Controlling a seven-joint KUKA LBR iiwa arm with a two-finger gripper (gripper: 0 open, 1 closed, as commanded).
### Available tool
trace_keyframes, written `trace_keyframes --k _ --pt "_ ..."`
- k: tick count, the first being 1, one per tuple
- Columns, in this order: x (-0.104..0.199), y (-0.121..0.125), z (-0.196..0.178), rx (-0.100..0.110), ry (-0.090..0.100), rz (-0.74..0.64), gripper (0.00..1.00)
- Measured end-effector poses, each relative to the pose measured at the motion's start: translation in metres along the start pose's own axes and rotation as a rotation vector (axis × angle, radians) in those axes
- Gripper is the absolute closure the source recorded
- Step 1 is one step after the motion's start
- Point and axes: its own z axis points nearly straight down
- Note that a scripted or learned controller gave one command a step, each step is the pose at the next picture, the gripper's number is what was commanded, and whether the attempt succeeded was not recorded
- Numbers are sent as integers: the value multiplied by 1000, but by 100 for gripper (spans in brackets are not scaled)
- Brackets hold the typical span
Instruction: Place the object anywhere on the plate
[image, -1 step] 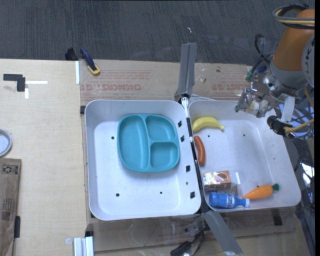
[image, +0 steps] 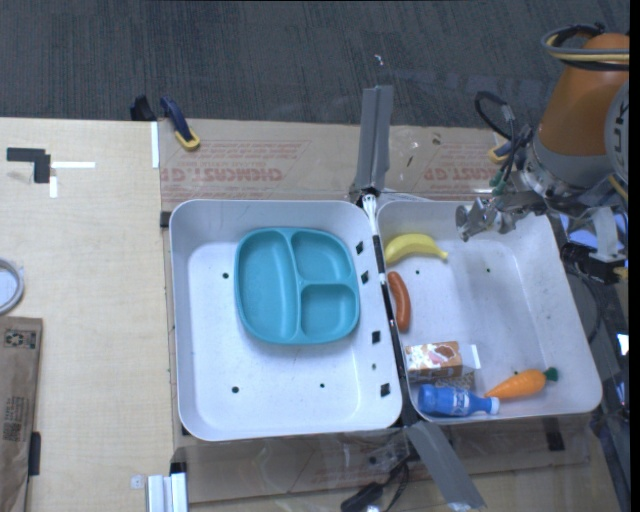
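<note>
At top right, the arm is partly cut off; its hand (image: 478, 217) is small and blurred, grip state unreadable. Left of it, apart, lies the banana (image: 413, 247); the blue plate (image: 297, 285) occupies the left bin (image: 200, 400).

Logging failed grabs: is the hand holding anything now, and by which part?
Nothing is held. The hand hangs over the right bin's far edge, with the banana lying apart from it.
</note>
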Motion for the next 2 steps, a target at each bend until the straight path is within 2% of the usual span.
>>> trace_keyframes --k 1,2 --pt "54 24 -42 -3 -2 -84 100" --pt "130 37 -75 -2 -2 -51 100"
